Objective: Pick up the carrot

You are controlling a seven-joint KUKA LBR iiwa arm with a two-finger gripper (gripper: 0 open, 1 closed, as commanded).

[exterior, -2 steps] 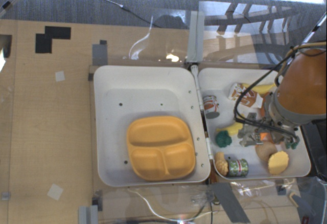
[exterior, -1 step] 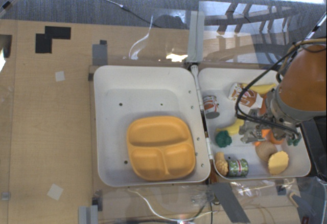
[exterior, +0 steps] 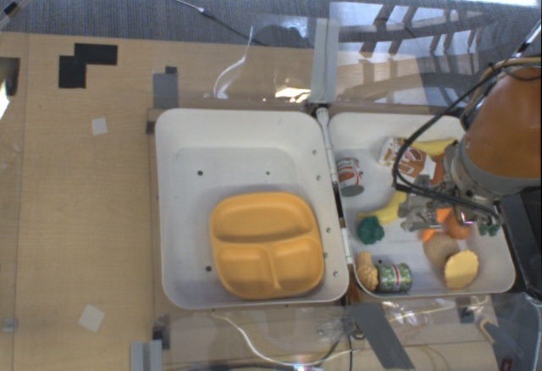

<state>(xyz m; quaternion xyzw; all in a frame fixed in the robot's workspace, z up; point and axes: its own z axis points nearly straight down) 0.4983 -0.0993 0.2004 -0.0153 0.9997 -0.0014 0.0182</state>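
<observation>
The carrot (exterior: 458,227) shows as orange patches in the right bin (exterior: 356,132), mostly covered by my gripper (exterior: 430,215). The gripper hangs low over the middle right of that bin, directly above the carrot. The grey wrist and the orange band (exterior: 508,132) hide much of what lies beneath. From this angle I cannot make out whether anything is held.
Around the gripper lie a green broccoli (exterior: 369,229), a yellow piece (exterior: 391,210), a brown potato (exterior: 439,251), a yellow lemon (exterior: 461,269), a green can (exterior: 394,276), a silver can (exterior: 348,176) and a snack packet (exterior: 406,159). A yellow divided tray (exterior: 267,244) sits in the left bin (exterior: 195,149).
</observation>
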